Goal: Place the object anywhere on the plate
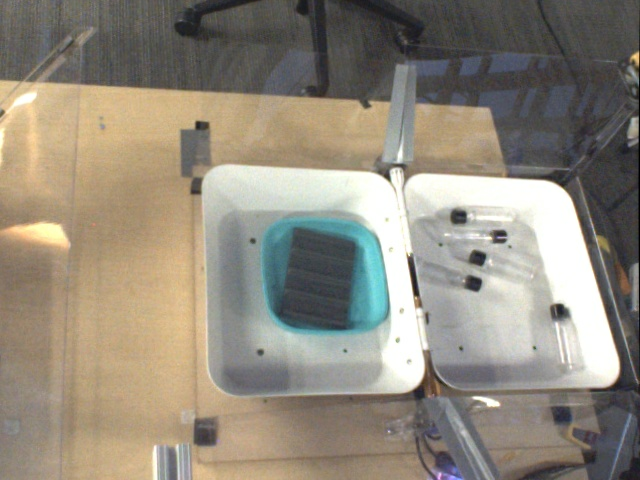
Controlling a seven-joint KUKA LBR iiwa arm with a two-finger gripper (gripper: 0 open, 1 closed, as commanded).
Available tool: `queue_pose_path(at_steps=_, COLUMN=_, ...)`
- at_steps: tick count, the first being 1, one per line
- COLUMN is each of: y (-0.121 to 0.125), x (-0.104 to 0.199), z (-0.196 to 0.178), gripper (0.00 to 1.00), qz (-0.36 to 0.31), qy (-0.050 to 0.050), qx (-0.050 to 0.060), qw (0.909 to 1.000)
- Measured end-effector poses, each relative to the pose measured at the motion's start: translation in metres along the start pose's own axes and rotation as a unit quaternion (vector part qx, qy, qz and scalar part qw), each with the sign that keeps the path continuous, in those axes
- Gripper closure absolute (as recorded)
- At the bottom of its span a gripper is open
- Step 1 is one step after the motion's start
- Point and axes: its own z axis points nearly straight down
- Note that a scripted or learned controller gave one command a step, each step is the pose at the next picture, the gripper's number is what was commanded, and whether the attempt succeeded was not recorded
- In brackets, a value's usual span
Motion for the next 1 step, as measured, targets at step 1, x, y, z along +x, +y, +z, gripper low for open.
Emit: queue_pose_path(at_steps=1, y=-0.0094, x=-0.0505, z=-0.0012, gripper=0.00, qz=0.002, qy=0.001, qx=0.000, qw=1.0000)
